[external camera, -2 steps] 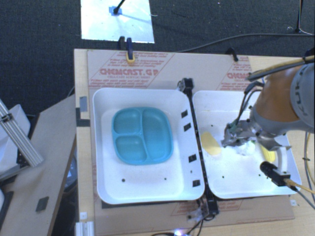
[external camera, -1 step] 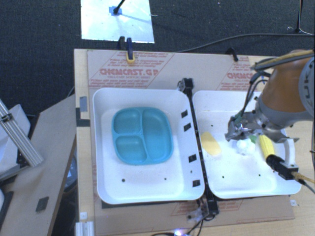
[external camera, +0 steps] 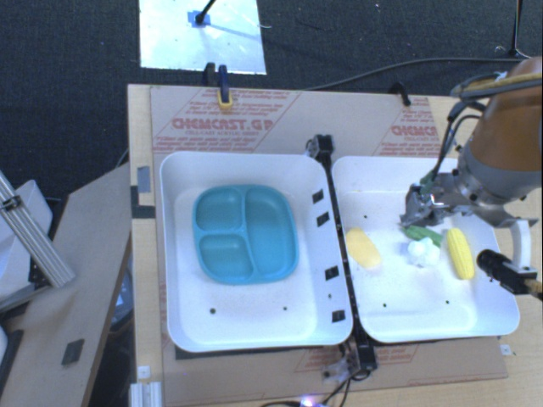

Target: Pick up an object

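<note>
Blue divided plate (external camera: 246, 233) in left bin (external camera: 182, 312).

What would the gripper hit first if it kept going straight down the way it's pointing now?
Most likely the small green object lying on the floor of the right white bin; the gripper sits just above it. The small white object lies just beyond. Depth is hard to judge from this slanted view.

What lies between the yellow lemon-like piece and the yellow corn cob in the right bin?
In the camera view, a small white lumpy object lies between the yellow lemon-like piece and the yellow corn cob, with a green piece just above it.
</note>
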Controlling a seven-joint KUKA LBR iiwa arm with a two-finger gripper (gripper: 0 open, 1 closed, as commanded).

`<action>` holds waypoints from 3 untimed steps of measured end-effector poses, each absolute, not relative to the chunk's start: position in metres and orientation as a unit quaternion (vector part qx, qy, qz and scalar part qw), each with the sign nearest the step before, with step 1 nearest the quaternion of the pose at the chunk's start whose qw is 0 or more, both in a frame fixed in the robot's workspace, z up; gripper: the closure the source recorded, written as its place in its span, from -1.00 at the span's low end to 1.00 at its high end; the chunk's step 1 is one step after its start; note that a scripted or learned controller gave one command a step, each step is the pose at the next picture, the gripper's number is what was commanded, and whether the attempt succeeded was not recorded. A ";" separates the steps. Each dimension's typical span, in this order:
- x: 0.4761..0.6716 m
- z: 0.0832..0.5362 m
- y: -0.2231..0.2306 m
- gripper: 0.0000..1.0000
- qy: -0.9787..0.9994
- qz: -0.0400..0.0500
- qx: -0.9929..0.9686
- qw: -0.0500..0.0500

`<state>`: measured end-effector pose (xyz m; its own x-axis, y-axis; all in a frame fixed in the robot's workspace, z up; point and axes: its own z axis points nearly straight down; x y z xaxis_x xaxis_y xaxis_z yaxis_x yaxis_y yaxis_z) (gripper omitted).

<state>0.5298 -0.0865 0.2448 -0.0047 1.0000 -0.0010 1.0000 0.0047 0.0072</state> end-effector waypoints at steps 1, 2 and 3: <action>0.558 0.244 -0.033 1.00 0.710 0.002 0.704 0.001; 0.573 0.236 0.008 1.00 0.710 0.001 0.704 0.001; 0.588 0.242 0.065 1.00 0.711 0.002 0.704 0.000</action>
